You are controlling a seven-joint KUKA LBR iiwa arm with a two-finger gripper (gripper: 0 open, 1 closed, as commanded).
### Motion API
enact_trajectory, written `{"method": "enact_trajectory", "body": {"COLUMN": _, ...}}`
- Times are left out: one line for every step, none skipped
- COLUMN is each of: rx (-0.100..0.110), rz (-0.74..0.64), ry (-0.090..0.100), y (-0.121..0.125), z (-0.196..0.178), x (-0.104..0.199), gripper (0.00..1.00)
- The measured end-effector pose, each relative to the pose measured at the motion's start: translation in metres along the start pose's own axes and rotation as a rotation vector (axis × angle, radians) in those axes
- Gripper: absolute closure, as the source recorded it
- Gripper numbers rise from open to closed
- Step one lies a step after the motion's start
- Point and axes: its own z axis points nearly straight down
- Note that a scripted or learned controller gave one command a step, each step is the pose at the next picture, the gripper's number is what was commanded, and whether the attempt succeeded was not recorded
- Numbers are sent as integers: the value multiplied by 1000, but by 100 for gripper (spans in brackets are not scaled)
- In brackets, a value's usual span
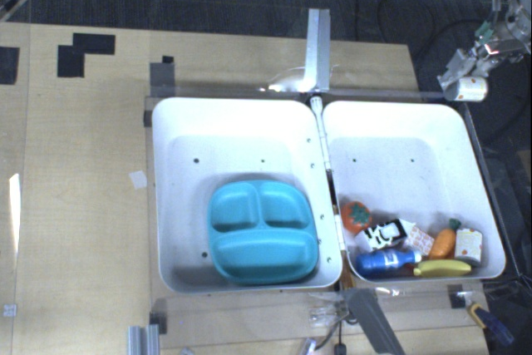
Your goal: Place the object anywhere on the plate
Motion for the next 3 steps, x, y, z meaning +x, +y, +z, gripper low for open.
{"method": "enact_trajectory", "body": {"rx": 2, "rz": -186, "ry": 4, "y": 14, "z": 36, "x": 79, "gripper": 100}}
{"method": "enact_trajectory", "body": {"rx": 2, "rz": -346, "ry": 5, "y": -29, "z": 76, "x": 152, "gripper": 100}}
{"method": "enact_trajectory", "body": {"rx": 4, "rz": -151, "ry": 6, "y": -36, "z": 121, "x": 268, "gripper": 100}}
